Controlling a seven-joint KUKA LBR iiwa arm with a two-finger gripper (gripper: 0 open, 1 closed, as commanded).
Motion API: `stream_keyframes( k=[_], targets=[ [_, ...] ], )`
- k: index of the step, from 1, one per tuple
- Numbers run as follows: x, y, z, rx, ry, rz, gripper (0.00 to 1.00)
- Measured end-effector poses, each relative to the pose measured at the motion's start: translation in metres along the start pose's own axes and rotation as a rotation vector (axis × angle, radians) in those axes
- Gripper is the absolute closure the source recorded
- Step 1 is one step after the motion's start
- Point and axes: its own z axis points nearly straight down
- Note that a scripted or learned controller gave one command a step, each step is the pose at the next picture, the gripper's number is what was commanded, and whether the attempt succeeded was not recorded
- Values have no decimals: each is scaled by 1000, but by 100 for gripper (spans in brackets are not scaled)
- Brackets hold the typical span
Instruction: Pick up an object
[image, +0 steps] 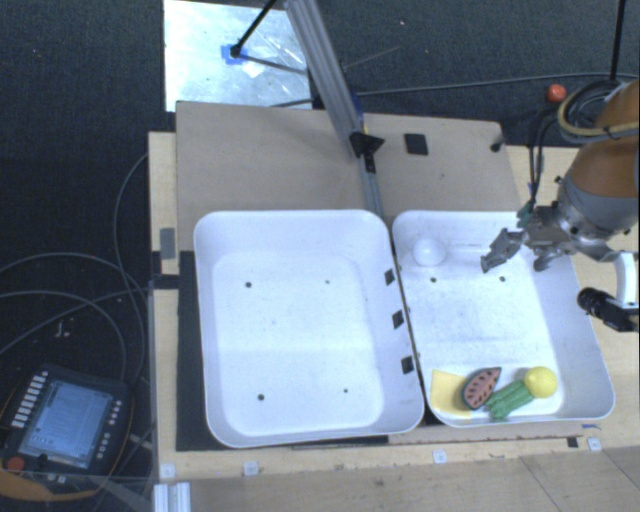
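At the lower edge of the frame, in the bottom corner of the right bin (585, 345), a small cluster of objects is seen. A yellow flat piece (447, 390) lies furthest left, with a brown slice-shaped toy (482, 386) resting on or against it. Just beside that, a green toy (510, 397) is laid at a slant, and a yellow ball (541, 382) touches its upper end. All four are grouped tightly against the bin's lower wall.

Further up, the middle of the right bin is bare. Near its upper left corner a white ball (429, 251) is seen, well apart from the cluster below.

The left bin (215, 330) occupies the centre of the frame.

At the upper right, the gripper (518, 251) is held over the upper part of the right bin, with the arm (600, 180) entering from the right edge. The two fingers appear spread apart, and nothing is seen between them. The white ball lies to the left of the gripper, near but not touching.

The task is judged to be at its start: no object has been grasped or lifted, and every candidate rests in the bin. What is left is the choice of an object, the descent, the closing of the fingers and the lift. The white ball is the nearest candidate; the cluster would be harder to separate.
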Motion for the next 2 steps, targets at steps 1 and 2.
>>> stream_keyframes(
  k=[1,2],
  targets=[
    [12,20,-88,-6,-1,-1,0],
    [12,19,-95,-2,0,-1,100]
  ],
)
